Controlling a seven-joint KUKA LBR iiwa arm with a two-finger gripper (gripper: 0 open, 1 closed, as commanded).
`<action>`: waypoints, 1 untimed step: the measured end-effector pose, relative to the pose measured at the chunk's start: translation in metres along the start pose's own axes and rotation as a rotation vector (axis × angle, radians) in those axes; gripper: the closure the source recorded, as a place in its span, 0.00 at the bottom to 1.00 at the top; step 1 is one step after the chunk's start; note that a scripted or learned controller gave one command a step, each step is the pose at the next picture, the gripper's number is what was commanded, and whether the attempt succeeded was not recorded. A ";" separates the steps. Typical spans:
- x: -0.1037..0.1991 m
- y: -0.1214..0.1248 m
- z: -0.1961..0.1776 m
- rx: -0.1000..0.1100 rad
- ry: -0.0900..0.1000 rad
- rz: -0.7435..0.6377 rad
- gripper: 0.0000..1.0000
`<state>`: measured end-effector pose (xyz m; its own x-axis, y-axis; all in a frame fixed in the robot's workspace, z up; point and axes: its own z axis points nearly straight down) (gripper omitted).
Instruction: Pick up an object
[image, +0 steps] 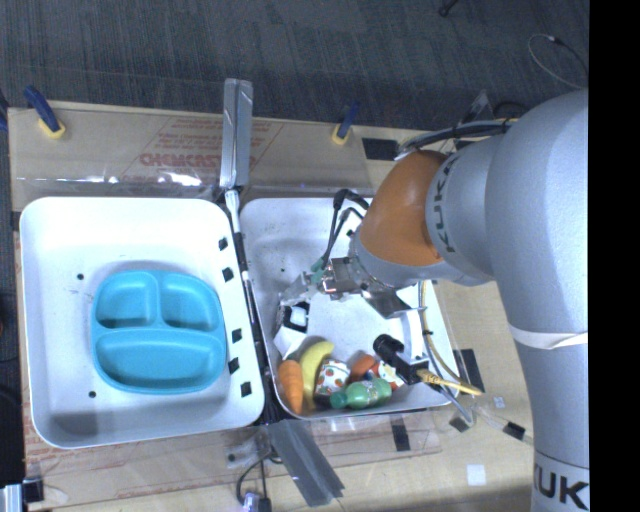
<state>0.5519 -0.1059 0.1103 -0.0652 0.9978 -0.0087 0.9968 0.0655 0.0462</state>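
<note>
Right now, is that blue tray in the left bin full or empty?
Empty: the blue tray lies flat in the left bin, all three compartments bare.

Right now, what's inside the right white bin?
Shallow right white bin: yellow banana, orange carrot, green plastic toy, heaped at its near edge. The grey-and-orange arm covers its far right part; anything under it is hidden.

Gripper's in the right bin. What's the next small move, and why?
Probably ease the gripper toward the view's bottom edge, over the banana: banana and carrot lie bunched at that end of the right bin, and the gripper sits above bare floor short of them.
</note>
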 end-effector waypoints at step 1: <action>0.015 0.006 0.002 0.004 0.007 -0.035 0.00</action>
<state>0.5570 -0.0909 0.1086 -0.1004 0.9949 -0.0037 0.9940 0.1005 0.0423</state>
